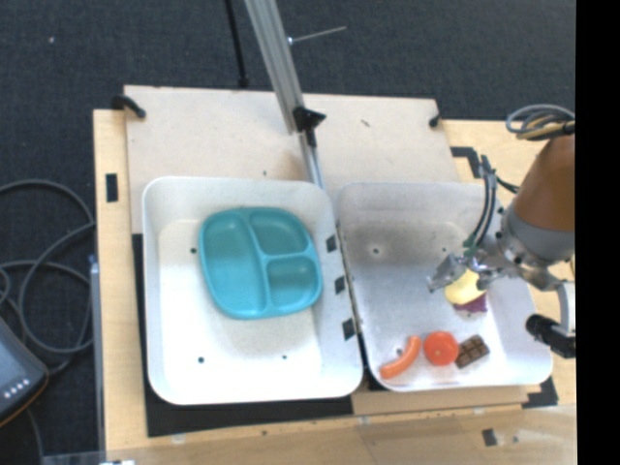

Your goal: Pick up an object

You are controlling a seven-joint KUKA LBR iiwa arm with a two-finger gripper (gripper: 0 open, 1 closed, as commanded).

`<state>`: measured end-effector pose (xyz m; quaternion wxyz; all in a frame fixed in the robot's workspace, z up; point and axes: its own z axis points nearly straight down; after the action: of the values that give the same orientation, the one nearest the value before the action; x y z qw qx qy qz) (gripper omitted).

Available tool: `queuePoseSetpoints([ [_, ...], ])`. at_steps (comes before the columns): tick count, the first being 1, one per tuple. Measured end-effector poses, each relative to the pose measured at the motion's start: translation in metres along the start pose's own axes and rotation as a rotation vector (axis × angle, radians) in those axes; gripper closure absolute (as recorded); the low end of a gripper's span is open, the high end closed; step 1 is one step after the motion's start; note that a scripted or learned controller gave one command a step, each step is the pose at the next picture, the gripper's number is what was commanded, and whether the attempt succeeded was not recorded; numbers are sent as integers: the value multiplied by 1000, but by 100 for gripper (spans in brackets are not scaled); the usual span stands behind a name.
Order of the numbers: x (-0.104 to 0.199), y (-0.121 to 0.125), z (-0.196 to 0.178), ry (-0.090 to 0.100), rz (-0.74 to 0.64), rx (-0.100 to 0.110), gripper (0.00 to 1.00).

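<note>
The gripper (463, 281) stood in the right bin (387, 221), directly over a yellow object (465, 287). Whether it pinched that object could not be determined. The remaining objects lay just toward the bin's near edge.

- A robot lab or test cell, not a home.
- A plywood bench (242, 114) stands on dark carpet (97, 27) and bears two white bins (160, 289).
- An aluminium post (276, 51) rises from the bench.
- Loose cables (44, 260) lie on the floor.
- A grey and orange robot arm (542, 206) reaches in.
</note>
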<state>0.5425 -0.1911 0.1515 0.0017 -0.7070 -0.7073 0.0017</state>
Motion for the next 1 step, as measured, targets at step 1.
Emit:
queuePoseSetpoints([
  [1,-2,2,49,-5,0,-11,0],
])
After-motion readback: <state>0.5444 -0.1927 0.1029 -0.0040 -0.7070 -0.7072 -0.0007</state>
